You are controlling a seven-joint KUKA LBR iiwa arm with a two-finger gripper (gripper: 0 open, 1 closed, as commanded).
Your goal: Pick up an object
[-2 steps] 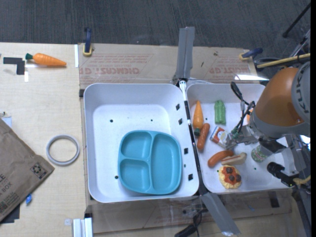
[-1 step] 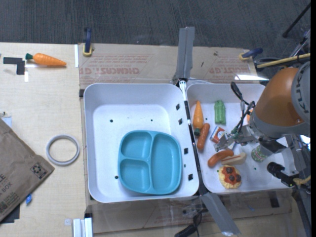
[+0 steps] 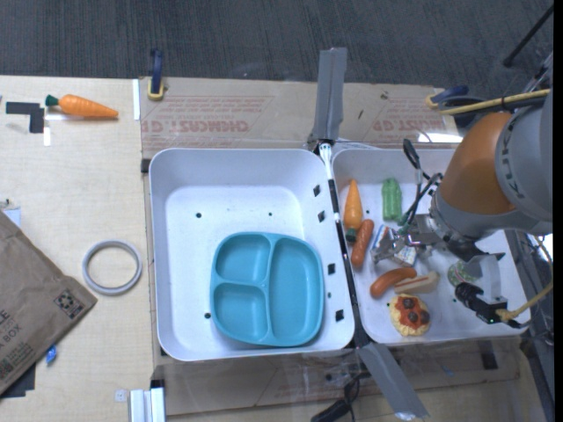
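Observation:
My gripper (image 3: 390, 247) hangs low in the right bin (image 3: 493, 328), in its middle. It sits just right of a red-orange sausage (image 3: 361, 243) and just above a hot dog in a bun (image 3: 403, 280). An orange carrot (image 3: 352, 204) and a green vegetable (image 3: 391, 199) lie behind it. A small pizza slice (image 3: 411, 315) rests near the bin's front wall. A green and white piece (image 3: 461, 276) lies partly under the arm. I see nothing held in the gripper.
The left bin (image 3: 176, 236) holds a blue divided plate (image 3: 267, 288). On the bench at the left lie another carrot (image 3: 84, 106), a tape ring (image 3: 112, 265) and a brown cardboard box (image 3: 31, 301). The arm's orange band (image 3: 475, 174) overhangs the right bin's far right.

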